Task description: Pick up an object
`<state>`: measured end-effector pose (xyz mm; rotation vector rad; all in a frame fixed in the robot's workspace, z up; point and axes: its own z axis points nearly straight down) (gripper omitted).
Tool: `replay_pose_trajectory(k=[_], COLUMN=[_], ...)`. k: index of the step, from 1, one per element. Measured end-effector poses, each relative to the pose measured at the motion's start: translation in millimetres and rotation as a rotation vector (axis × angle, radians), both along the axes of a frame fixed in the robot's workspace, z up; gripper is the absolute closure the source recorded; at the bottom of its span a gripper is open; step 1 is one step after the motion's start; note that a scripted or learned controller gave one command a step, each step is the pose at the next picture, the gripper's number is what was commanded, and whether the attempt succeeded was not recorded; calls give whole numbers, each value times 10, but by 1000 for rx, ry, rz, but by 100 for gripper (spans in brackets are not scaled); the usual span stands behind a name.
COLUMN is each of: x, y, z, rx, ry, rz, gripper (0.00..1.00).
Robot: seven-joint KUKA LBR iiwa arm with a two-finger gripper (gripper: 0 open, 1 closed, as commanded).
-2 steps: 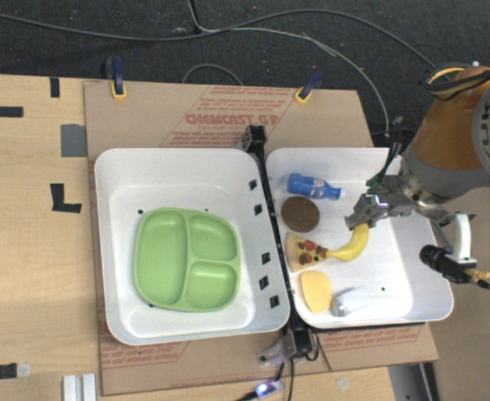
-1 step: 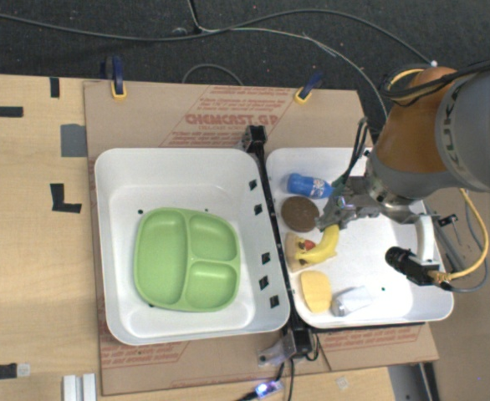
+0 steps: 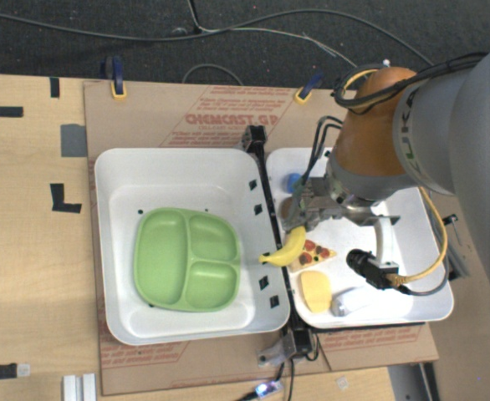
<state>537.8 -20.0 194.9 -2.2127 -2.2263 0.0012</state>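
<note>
I had the gripper (image 3: 299, 210) low in the right bin (image 3: 421, 307), its grasp unreadable from above, the banana (image 3: 288, 247) just below, long axis running diagonally toward the divider.

Left bin (image 3: 111, 249): white plastic, smooth, faint sheen
Right bin (image 3: 425, 303): same white plastic
Divided plate (image 3: 186, 259): green plastic, matt
Banana (image 3: 288, 249): yellow, smooth, plastic-looking
Base sheet (image 3: 220, 115): brown cardboard, printed, matt
Bench (image 3: 28, 249): pale wood-look, matt
Arm (image 3: 446, 124): grey shell, semi-gloss; orange band (image 3: 370, 128) glossy
Backdrop (image 3: 78, 15): dark, coarse, carpet-like
</note>
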Motion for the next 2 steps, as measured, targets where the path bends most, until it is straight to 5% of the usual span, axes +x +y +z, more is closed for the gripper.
replay_pose_trajectory(k=[2], x=[23], y=[1113], z=[167], rx=[-1], ry=[-1], rz=[-1], gripper=[100])
